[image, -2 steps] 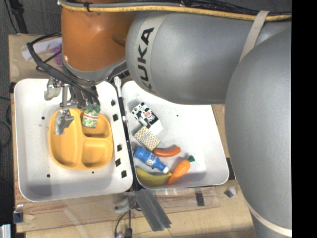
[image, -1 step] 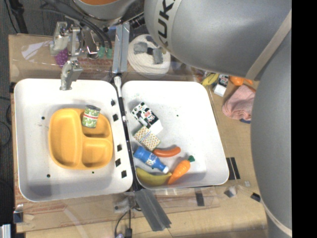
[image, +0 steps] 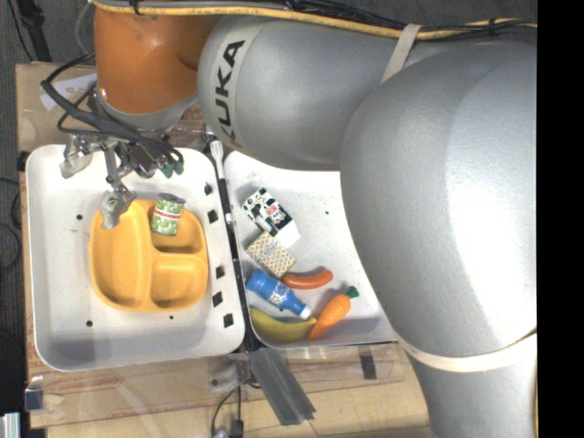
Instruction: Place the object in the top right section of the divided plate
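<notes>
Gripper [image: 113, 201]: hangs over the upper left rim of the plate, in the left bin; grey metal parts, 1 finger tip visible near the plate edge; cannot tell whether it is spread or pressed together; nothing seen between its fingers.
Arm [image: 383, 153]: grey, very large in the foreground, covers the right side and top of the view; orange band [image: 137, 57] above the wrist, "KUKA" lettering on the link beside it; cables run along its top and loop at the left of the wrist.
Cup [image: 168, 215]: small, green and white patterned, upright or nearly so; sits in the top right section of the plate, just right of the gripper, apart from it.
Plate [image: 146, 286]: yellow, divided into sections, lies in the middle of the left bin.
Left bin [image: 55, 336]: white, shallow, holds the plate.
Right bin [image: 310, 194]: white, partly hidden by the arm; holds 6 items in its lower left part.
Carton [image: 266, 213]: black and white cow pattern, uppermost in the group.
Box [image: 272, 255]: checkered tan, just below the carton.
Sausage [image: 308, 279]: orange-red, right of the box.
Bottle [image: 278, 297]: blue, white cap, lying on its side.
Banana [image: 278, 327]: yellow, along the bin's lower edge, below the bottle.
Carrot [image: 332, 310]: orange, green top, tilted, beside the banana.
Desk [image: 137, 395]: wooden, visible below the bins.
</notes>
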